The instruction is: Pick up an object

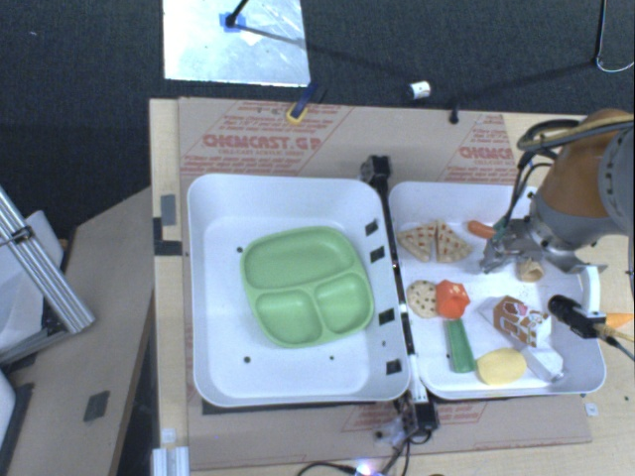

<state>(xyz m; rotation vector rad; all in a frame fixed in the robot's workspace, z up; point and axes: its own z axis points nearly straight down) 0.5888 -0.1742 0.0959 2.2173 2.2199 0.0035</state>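
Note:
The right white bin (422,201) holds several toy foods: pizza slices (435,241), a cookie (423,297), a red tomato-like piece (451,298), a green stick (458,345), a yellow lemon-like piece (502,366), a gingerbread house (519,320), an orange sausage end (479,230) and a tan piece (530,268). My gripper (499,254) hangs low over the bin's upper right part, between the sausage end and the tan piece, close to both. I see nothing held in it.
The left white bin (213,296) bears a green divided plate (303,286). A black hinge strip (385,266) runs between the bins. The arm's grey body with its orange band (585,181) overhangs the right bin's far right edge.

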